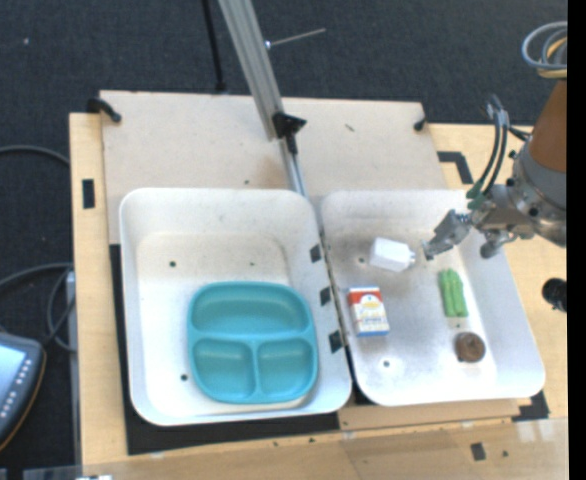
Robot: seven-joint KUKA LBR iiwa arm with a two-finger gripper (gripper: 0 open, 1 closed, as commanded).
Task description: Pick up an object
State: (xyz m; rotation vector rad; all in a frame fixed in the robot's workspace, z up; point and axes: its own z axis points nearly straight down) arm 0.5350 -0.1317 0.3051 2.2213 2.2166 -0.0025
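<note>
Claw (443, 236) hovering beside white block (391, 255), grip state unclear; best centred over block, then lowered straight.

Grey arm (533, 193) — orange band, dark cables

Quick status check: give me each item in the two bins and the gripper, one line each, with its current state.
Teal tray: lying flat in the left bin, compartments up.
White block: loose in the right bin, just left of the gripper.
Carton: lying flat.
Green object: lying flat, lengthwise.
Brown object: resting near the front.
Gripper: low over the right bin, holding nothing visible.
</note>
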